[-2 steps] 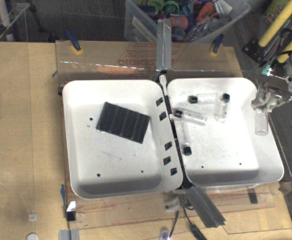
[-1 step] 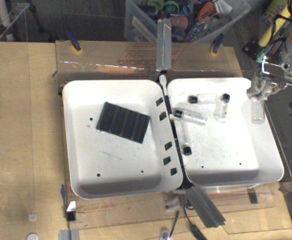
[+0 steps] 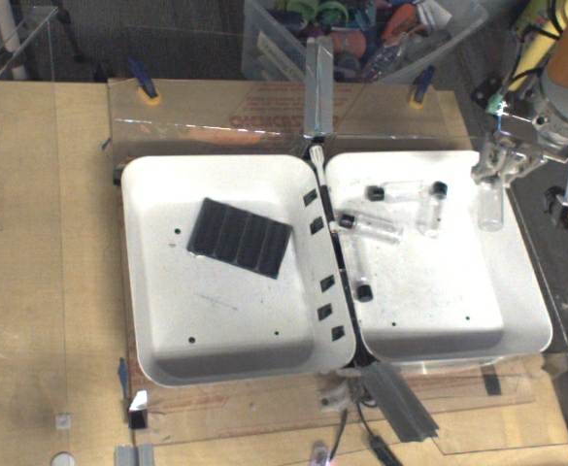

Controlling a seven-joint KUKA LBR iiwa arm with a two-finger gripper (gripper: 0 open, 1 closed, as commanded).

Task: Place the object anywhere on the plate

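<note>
A black ribbed plate (image 3: 240,238) lies flat in the left bin (image 3: 157,348), a little left of its middle. My gripper (image 3: 494,167) hovers over the far right rim of the right bin (image 3: 517,328). It is shut on the top of a clear vial (image 3: 490,208), which hangs upright below the fingers. The plate is far to the left of the gripper, across the divider between the bins.
Three more clear vials with black caps lie in the right bin's far half (image 3: 390,193), (image 3: 430,208), (image 3: 371,226). A small black cap (image 3: 363,292) rests near the divider (image 3: 327,260). A clear tub of colourful items (image 3: 361,13) stands behind the bins.
</note>
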